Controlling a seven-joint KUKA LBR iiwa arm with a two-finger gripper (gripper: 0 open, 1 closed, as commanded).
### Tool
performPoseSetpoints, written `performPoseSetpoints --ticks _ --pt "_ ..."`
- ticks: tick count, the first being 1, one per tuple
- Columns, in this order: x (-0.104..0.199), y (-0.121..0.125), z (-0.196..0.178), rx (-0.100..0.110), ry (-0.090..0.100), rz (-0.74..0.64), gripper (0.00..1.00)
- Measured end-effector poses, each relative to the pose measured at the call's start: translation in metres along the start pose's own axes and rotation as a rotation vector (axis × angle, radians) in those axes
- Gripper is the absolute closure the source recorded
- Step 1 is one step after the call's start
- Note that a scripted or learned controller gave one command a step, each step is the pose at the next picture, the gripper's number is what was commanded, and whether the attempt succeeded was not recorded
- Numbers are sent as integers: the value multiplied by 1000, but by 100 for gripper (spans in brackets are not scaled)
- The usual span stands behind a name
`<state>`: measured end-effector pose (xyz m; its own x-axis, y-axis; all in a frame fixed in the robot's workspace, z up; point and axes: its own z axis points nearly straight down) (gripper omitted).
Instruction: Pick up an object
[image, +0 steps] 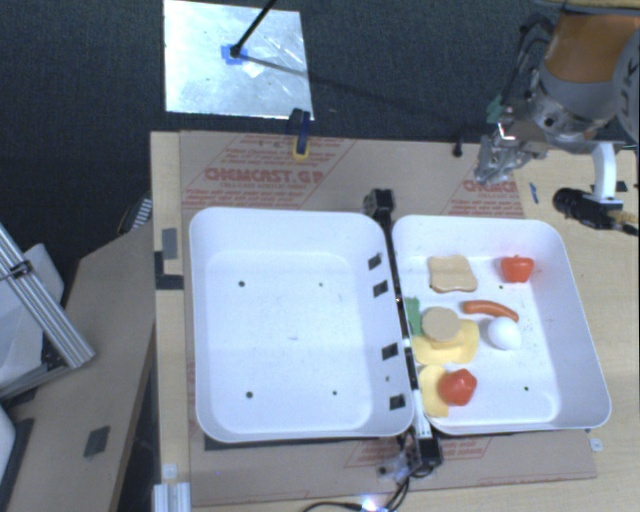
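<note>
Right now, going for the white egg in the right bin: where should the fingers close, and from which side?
Probably straight down from above, closing across the narrow middle of the white egg. It lies on its side; the orange sausage touches its far edge and the yellow piece crowds its left, so set the fingers near-far only if they clear the sausage.

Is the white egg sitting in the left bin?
No, the white egg lies in the right bin, beside the orange sausage.
</note>
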<state>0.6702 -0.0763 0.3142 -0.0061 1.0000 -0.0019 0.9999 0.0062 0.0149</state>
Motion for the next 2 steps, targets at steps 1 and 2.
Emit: performPoseSetpoints --ticks 1,2 --pt "15 -2 51 13 1 1 100" --pt "64 -1 36 12 2 0 100"
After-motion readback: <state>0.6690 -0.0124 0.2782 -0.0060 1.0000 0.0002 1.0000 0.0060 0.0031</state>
